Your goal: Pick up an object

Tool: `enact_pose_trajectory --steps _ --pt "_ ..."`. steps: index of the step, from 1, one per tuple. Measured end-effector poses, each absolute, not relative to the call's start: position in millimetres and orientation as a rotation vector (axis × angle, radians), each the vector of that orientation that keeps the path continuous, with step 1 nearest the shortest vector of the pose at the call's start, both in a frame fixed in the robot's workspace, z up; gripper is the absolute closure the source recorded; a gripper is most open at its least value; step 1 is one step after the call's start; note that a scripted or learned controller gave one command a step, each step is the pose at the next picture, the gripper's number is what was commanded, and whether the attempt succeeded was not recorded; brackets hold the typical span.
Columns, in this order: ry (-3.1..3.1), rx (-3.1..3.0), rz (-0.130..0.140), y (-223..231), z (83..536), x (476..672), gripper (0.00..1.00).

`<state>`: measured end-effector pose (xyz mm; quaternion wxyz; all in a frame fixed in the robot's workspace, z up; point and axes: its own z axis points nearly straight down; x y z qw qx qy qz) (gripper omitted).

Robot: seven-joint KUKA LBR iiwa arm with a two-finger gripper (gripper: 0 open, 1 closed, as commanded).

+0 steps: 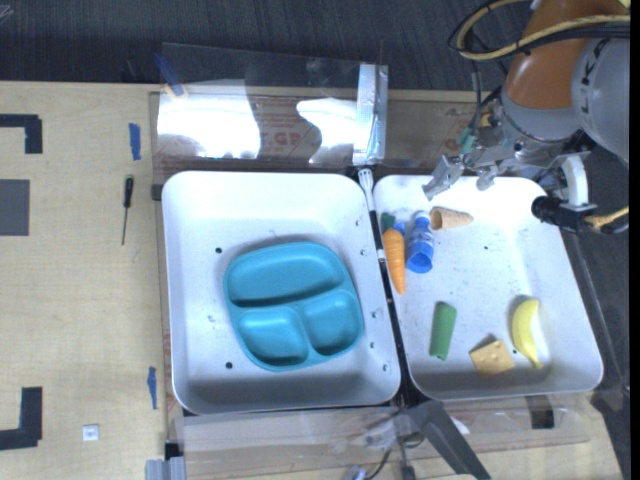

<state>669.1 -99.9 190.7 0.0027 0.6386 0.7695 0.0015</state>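
The right bin [560,268] holds several small items. An orange carrot [396,259] lies along its left wall with a blue bottle [420,247] beside it. A tan cone [451,218] sits near the back. A green cylinder [442,330], a tan wedge [490,356] and a yellow banana [527,332] lie toward the front. My gripper [463,176] hangs over the bin's back edge, just above the cone, open with nothing between its fingers.
The left bin [190,268] holds a blue divided plate [292,303]. A clear plastic sheet [270,118] stands behind the bins. Yellow cables [500,28] loop above the arm's orange band [545,68] at the upper right.
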Motion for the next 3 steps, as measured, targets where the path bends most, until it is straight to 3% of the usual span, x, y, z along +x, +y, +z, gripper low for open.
enact_pose_trajectory --steps 1,2,3 --pt "2.544 1.852 -0.003 -96 91 666.4 0.00" --pt "2.540 1.848 0.002 -96 103 668.9 1.00" --pt "2.371 2.058 0.005 -41 186 668.5 1.00"
